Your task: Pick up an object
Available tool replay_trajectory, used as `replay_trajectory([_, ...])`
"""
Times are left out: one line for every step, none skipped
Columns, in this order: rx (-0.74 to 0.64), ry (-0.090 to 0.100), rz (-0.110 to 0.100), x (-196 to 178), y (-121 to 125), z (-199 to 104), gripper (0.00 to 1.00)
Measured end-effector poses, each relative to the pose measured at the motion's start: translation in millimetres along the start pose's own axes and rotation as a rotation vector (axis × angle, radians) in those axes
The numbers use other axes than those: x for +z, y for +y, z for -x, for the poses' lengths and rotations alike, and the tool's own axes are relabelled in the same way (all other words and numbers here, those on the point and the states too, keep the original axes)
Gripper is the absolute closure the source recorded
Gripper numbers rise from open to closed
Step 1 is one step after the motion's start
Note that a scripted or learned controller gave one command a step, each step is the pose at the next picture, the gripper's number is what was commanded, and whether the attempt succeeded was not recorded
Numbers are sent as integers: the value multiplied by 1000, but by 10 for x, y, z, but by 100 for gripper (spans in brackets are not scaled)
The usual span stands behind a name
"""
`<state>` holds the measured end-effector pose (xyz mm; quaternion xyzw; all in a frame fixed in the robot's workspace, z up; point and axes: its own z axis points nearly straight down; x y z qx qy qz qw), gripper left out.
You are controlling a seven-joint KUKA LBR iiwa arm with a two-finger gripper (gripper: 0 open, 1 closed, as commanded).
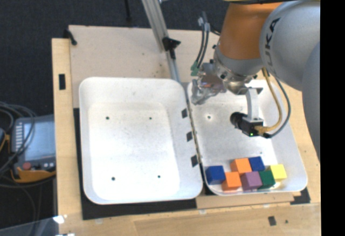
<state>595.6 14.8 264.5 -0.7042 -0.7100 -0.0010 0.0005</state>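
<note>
Gripper: the gripper (pixel 204 89) hovers over the right bin's (pixel 226 127) far end; finger state cannot be told.
Blocks: the coloured blocks (pixel 247 174) sit clustered at the near edge, none lifted.
Progress: pick apparently not yet begun.

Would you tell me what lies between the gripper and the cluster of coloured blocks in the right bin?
In the camera view, bare white bin floor separates the gripper from the coloured blocks at the bin's near edge.

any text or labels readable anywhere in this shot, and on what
"KU": partial black lettering on the grey arm link, running sideways and cut off, likely the maker's name.
The small screen device left of the bench: its display is too blurred to read.
The coloured blocks and the white bins carry no visible writing.
</note>
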Motion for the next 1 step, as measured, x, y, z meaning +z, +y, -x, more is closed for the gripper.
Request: replay_trajectory([0, 0, -2, -9, -84, -556, 100])
